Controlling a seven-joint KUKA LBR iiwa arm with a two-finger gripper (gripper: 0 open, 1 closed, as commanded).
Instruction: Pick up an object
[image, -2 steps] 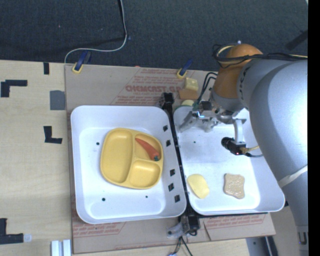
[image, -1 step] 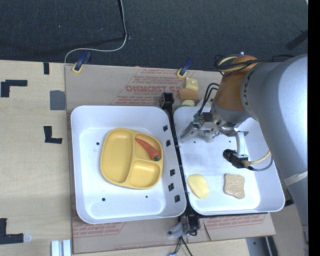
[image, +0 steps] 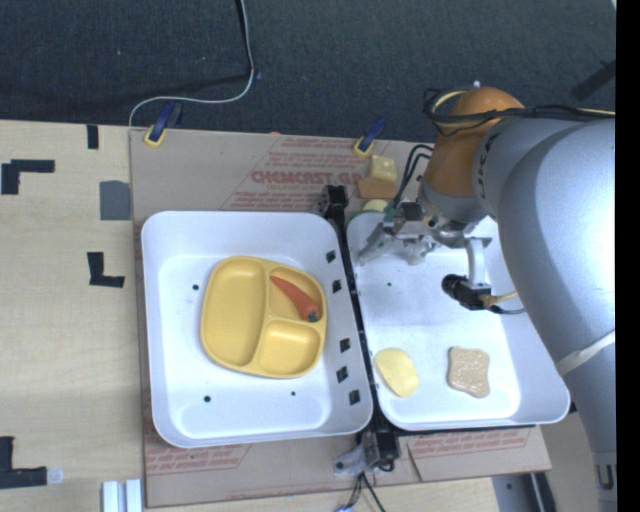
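Candidate objects: two lie loose in the right bin (image: 520, 395), along its near side. A pale yellow, lemon-like piece (image: 397, 372) sits near the divider between the bins; a tan, toast-like slab (image: 468, 371) lies to its right, apart from it. Both are flat on the bin floor and untouched.

Left bin (image: 165, 300): holds a yellow divided plate (image: 240, 310) with a red chili pepper (image: 296, 296) lying across its right-hand compartments. This is a third possible target, though further from the arm.

Gripper (image: 400, 235): positioned over the far left corner of the right bin, close to the divider, well apart from both loose pieces. Whether it is spread or closed cannot be told; the metal parts there merge with cabling and brackets. Nothing is seen held.

Step in hand, as judged: approach only; no grasp made. The next move calls for travel toward the near side of the bin, centring over one piece, then descent onto it.

Obscured: the arm (image: 560, 220) covers the right bin's far right portion, and its body is cut off at the frame edge. Small items (image: 378, 180) beyond the bins, tan and pale, cannot be identified.
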